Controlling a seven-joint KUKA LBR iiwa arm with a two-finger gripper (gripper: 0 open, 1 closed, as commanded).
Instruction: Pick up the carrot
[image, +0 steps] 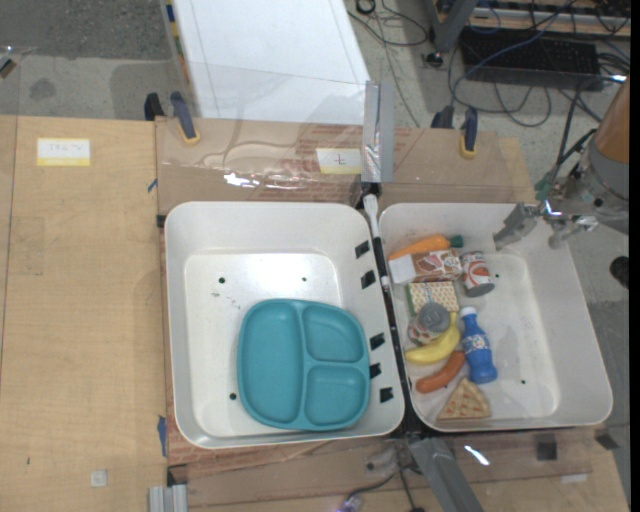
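Observation:
The carrot (420, 246), orange with a small green top pointing right, lies at the back left of the right bin (560, 400), close to the divider. My gripper (540, 228) hangs over the bin's back right rim, well to the right of the carrot and apart from it. Its fingers (508, 229) are spread open and nothing is between them.
Packed along the right bin's left side are a snack box (440, 265), a small can (477, 275), a cracker (433, 295), a banana (437, 346), a blue bottle (478, 347), a sausage (441, 372) and a pizza slice (465, 402). The left bin holds a teal divided plate (303, 365).

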